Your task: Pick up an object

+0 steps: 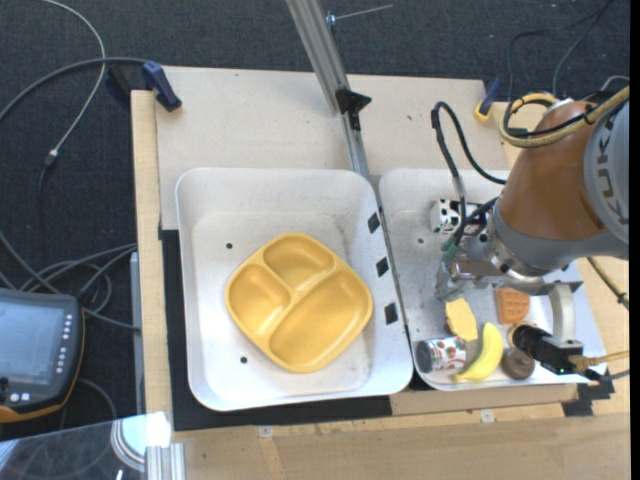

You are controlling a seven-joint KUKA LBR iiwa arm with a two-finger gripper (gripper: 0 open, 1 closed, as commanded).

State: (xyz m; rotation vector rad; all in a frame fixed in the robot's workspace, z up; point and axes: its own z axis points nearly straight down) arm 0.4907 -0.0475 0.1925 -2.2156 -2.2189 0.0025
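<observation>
Beige bench [250,118] on dark carpet [70,168] bears two white bins [200,268].

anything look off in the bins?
Mostly fine. The small can lies on its side at the right bin's near edge, beside the banana. The yellow divided plate sits skewed in the left bin.

Arm [560,188] cut off at right edge, hides gripper's [452,273] fingers; monitor [35,353] cut at left edge; small black-white toy [446,215] too small to ID.
</observation>
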